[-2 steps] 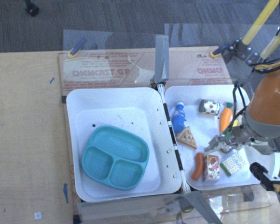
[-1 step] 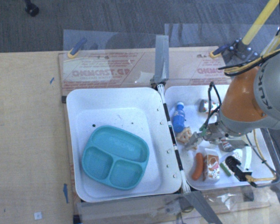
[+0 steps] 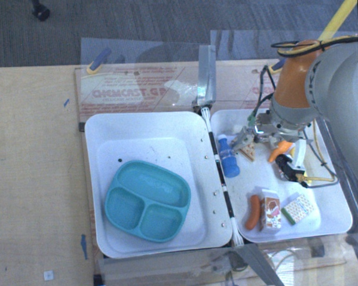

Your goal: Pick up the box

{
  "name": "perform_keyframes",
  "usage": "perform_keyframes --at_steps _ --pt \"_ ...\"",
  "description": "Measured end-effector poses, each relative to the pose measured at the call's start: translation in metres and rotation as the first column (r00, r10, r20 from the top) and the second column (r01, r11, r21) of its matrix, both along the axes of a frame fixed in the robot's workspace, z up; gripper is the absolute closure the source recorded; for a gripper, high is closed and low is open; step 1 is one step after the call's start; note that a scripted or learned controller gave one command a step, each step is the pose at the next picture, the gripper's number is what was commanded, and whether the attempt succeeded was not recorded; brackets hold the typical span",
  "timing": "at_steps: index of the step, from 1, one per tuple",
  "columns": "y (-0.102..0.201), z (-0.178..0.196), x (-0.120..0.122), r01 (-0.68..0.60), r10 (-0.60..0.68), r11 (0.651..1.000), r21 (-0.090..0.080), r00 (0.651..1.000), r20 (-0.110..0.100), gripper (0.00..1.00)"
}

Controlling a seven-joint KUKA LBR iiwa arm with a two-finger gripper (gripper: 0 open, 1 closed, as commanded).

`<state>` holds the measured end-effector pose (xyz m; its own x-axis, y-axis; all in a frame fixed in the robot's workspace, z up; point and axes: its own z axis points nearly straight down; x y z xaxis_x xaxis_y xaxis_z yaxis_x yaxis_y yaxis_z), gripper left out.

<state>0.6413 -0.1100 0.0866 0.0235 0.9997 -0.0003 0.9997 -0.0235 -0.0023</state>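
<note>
Camera view: small red-and-white carton box (image 3: 270,213) near right bin's (image 3: 341,219) front edge, light, stiff; grasp long sides. Gripper (image 3: 249,140) grip state unclear.

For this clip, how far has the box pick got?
Nothing looks done: the box lies flat near the front of the right bin, beside the sausage and the patterned block. In hand: the claw is low at the bin's back, near the blue cylinder. Left: reaching, gripping and lifting the box.

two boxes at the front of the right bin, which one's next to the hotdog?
The red-and-white carton-like box, lying right beside the orange hotdog. The small green-and-white patterned box sits on the carton's far side, further right.
</note>
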Motion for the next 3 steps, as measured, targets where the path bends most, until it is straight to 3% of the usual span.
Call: perform_keyframes --at_steps 1,2,3 --pt "0.015 0.001 -0.046 0.061 -0.061 0.998 -0.001 0.998 0.007 0.0" --pt "0.004 -0.002 0.013 -0.016 0.017 1.0 0.012 0.999 -0.038 0.0" --pt "0.016 0.001 -0.047 -0.12 0.12 0.993 -0.003 0.993 0.008 0.0"
